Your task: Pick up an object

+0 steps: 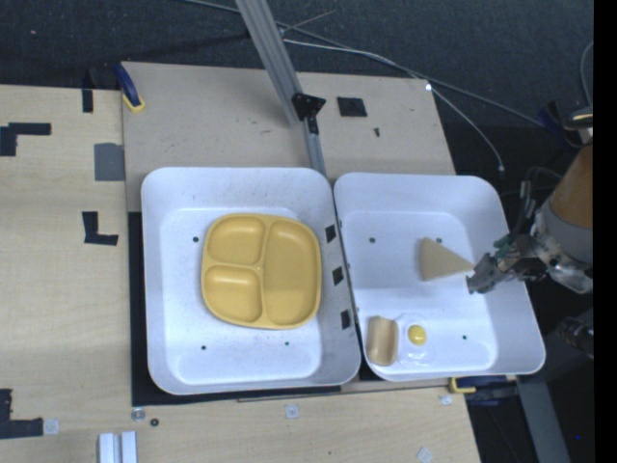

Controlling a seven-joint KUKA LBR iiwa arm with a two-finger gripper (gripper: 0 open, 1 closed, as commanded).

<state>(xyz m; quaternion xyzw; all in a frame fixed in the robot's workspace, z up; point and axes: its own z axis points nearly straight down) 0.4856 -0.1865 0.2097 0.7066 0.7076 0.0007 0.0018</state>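
While our claw [479, 282] hovers at the right bin's [511, 249] edge, we cannot tell its opening; nothing looks lifted. Just beside it lies the tan wedge-shaped piece [441, 258], farther off the small yellow ball [416, 335] and tan cup [383, 340].

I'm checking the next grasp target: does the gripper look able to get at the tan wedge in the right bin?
Probably yes. The gripper sits right beside the tan wedge, at the right bin edge, with nothing lying between them.
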